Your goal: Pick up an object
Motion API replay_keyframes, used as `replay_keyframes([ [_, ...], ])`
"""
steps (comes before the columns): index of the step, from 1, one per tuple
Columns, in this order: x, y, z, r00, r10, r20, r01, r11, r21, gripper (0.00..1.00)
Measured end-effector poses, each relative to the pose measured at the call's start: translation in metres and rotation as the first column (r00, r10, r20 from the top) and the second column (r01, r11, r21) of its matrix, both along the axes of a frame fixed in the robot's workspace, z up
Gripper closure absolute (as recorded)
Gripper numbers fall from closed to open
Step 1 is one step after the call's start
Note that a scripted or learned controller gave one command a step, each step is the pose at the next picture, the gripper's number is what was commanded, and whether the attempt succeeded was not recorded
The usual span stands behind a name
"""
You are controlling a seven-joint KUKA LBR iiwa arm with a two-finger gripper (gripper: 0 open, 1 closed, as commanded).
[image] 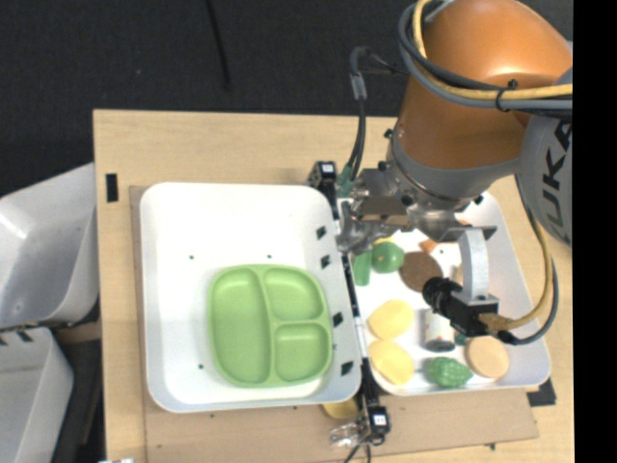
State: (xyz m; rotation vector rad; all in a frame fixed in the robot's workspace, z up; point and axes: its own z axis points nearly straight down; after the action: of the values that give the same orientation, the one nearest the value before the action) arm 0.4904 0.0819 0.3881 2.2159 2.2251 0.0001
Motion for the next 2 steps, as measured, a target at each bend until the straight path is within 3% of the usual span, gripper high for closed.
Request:
replay_keyframes([
  [1,0.037,-0.035,-0.056,1.000,-0.007,-0.005,0.007,1.000,-0.003,1.00],
  [2,0.000,-0.008,0.123,1.000,0.001,0.016,-0.001,1.000,0.004,1.00],
])
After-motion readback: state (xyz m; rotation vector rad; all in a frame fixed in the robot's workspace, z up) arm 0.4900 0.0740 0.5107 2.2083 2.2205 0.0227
